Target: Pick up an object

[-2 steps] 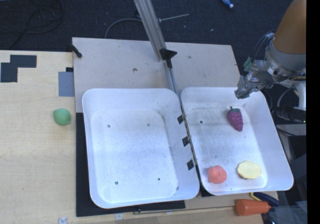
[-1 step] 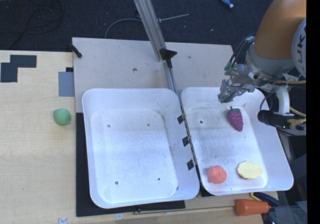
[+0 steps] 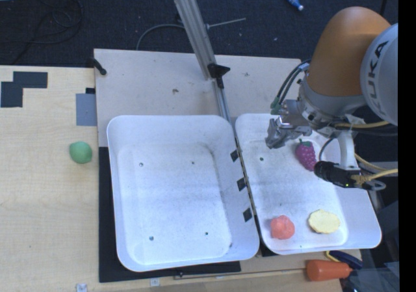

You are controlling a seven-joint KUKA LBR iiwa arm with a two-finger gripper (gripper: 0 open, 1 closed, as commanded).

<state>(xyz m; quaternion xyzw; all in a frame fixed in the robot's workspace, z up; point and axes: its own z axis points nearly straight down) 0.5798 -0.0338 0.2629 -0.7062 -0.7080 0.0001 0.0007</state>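
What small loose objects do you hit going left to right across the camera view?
Round green ball on the wooden surface left of the bins → reddish-orange lumpy piece in the right bin → purple-magenta bumpy piece beside the gripper → flat yellow piece → orange carrot-like item below the right bin.

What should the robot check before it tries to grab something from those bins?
1. Things to pick in right bin: ok; purple piece, red piece, yellow piece.
2. Gripper over that bin: ok.
3. Gripper lined up with purple piece: not ok; it sits beside it.
4. Fingers open: cannot tell.
5. Pieces spaced apart: ok.
6. Green ball in a bin: not ok; it lies on the bench.
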